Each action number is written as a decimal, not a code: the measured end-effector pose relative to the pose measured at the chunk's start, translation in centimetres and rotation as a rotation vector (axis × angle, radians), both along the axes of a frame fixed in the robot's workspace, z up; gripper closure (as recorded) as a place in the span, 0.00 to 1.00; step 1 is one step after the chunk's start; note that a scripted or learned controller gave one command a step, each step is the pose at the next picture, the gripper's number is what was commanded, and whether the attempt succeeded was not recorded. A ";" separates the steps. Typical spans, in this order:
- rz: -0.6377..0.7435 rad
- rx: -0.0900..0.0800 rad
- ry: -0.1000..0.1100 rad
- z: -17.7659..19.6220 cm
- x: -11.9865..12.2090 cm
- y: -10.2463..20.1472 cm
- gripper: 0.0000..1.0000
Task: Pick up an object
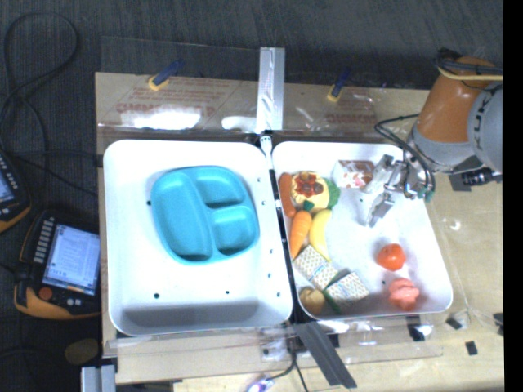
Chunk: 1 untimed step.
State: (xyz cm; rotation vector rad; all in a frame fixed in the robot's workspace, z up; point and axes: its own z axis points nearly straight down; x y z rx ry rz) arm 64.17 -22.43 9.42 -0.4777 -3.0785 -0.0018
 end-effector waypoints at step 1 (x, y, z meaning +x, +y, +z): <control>-0.280 0.004 0.007 0.0 0.0 0.7 0.00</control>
